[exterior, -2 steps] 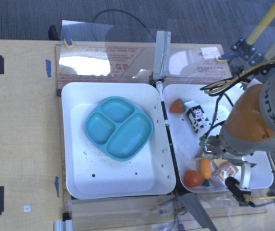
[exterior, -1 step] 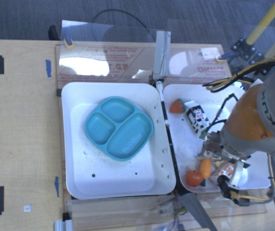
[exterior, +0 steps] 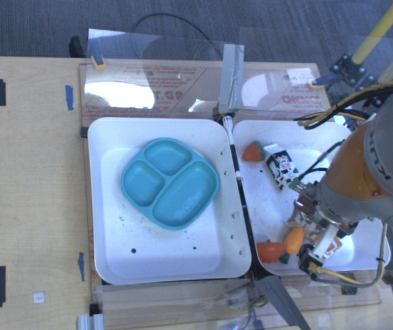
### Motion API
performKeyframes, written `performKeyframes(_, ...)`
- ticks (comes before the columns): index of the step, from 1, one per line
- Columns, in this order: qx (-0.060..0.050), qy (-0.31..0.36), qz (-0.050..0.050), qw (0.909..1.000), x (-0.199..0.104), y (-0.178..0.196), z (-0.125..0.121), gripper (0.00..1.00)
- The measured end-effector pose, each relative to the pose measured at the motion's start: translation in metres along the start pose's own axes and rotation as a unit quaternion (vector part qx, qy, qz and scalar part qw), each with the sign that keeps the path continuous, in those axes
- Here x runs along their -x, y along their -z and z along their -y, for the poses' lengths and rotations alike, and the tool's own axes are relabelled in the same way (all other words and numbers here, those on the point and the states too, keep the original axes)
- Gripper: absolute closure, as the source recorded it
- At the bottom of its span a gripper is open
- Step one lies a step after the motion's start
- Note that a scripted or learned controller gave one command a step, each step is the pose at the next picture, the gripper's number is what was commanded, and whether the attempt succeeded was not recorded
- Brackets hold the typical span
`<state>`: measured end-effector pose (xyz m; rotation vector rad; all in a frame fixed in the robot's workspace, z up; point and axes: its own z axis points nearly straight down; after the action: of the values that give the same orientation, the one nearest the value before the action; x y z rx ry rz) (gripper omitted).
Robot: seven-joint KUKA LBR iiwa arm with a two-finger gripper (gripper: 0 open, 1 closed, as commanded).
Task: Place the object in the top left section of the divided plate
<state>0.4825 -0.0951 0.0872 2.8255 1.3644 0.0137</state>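
A blue divided plate [exterior: 171,182] lies in the middle of the left bin [exterior: 107,253], with two small sections on its upper left side and one large section at the lower right. My gripper [exterior: 306,232] is low over the front of the right bin [exterior: 368,253]. A small orange carrot-shaped object [exterior: 293,239] with a green tip sits right against it on its left side. Whether the gripper holds that object is unclear from this angle.
In the right bin lie a red-orange round object [exterior: 270,251] at the front left, an orange-red strawberry-like piece [exterior: 252,152] at the back left, and a black-and-white object [exterior: 281,167] beside it. Cables trail from the arm over that bin's right side.
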Motion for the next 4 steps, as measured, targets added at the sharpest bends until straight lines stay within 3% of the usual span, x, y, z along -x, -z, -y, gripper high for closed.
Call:
performKeyframes(1, 0.0, -0.001, 0.001, 1.0, 0.0014, 0.0001, -0.0007, 0.0)
performKeyframes(4, 0.0, -0.001, 0.001, 1.0, 0.0014, 0.0001, -0.0007, 0.0)
